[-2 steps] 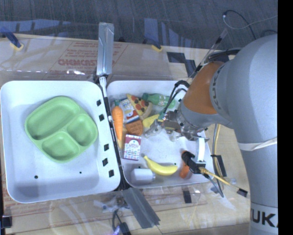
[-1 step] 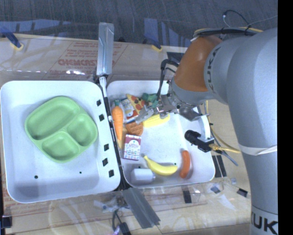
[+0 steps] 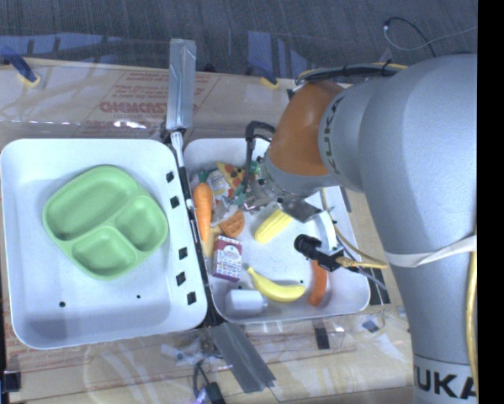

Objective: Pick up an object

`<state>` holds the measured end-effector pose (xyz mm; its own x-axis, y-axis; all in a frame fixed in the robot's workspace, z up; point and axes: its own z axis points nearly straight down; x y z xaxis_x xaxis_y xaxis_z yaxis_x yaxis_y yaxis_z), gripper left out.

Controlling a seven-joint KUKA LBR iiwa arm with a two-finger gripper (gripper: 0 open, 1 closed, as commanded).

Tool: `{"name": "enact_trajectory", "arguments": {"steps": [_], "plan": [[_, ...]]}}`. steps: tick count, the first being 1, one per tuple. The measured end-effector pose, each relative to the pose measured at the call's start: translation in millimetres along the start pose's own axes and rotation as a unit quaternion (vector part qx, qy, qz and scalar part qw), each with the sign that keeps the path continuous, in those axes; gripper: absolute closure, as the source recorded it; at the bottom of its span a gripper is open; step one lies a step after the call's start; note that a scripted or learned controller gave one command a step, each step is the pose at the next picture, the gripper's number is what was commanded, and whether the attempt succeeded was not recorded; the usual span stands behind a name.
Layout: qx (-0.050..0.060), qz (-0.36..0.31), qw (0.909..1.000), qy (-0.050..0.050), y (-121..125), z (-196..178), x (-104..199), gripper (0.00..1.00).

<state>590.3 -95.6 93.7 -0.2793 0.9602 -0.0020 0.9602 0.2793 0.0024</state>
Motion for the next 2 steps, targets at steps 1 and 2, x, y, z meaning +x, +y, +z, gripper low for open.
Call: {"name": "enact_trajectory", "arguments": {"steps": [1, 2], "plan": [[0.002, -0.002, 1.0000, 0.001, 0, -9, 1, 1.00], [0.000, -0.071, 0.9975, 0.001, 74, -100, 56, 1.00]]}}
